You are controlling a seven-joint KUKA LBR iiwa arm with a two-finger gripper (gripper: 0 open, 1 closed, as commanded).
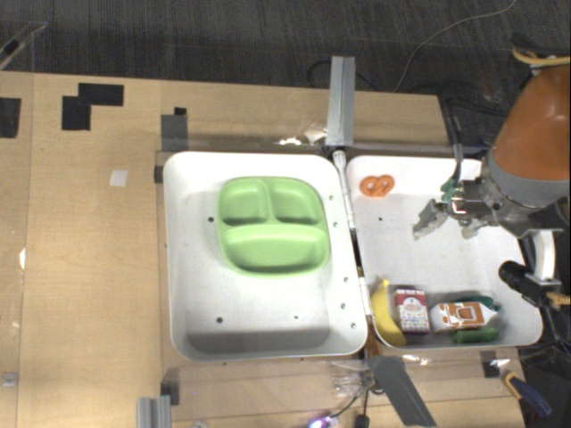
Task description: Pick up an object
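Camera view: gripper point(439, 218) hovering with fingers spread wide, holding nothing, above right bin point(419, 266); small orange pretzel point(376, 185) at its ten o'clock judged light, brittle, best pinched gently across outer loops.

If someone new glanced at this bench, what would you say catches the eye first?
Most striking is the bright green divided tray, lying in the middle of the left bin. Next comes the arm's orange band at the view's right, with the hand over the right bin. An orange pretzel lies near that bin's far left corner, and a banana with small cartons along its near edge.
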